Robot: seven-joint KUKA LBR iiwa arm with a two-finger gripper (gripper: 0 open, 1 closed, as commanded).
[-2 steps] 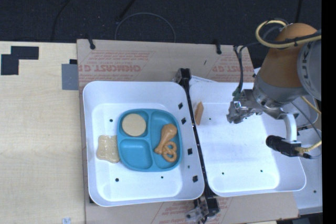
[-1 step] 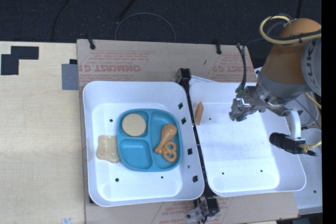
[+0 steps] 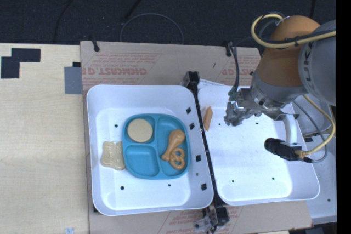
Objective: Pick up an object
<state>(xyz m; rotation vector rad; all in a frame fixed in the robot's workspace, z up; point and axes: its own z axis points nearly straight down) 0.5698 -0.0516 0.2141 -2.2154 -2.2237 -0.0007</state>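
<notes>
At the left you see the pale wooden tabletop (image 3: 38, 134), bare apart from a few dark patches near its far edge. Moving right, the left bin (image 3: 104, 194) sits on a sheet of cardboard (image 3: 164, 63). Inside that bin a beige, bread-like piece (image 3: 112, 155) lies against the left edge of a blue sectioned tray (image 3: 143, 164). In the tray's far-left compartment rests a round tan disc (image 3: 139, 130). The tray's right compartment holds a drumstick-shaped piece (image 3: 174, 142), tilted, with a pretzel-shaped piece (image 3: 177, 159) touching its near end. The near-left compartment of the tray has nothing in it.

A black divider (image 3: 198, 129) runs between the two bins. Just to its right, in the right bin (image 3: 263, 189), you find a small orange stick-shaped object (image 3: 207, 117) lying close to the bin's left wall, toward the far side.

Right of that object, and apart from it, the tool (image 3: 235, 117) hangs over the far part of the right bin, below the arm's orange band. You cannot tell from this slant whether it is spread or closed, and nothing is visibly caught in it. Further right a black cylindrical part with a yellow cable (image 3: 282, 149) sits over the bin's right side.
</notes>
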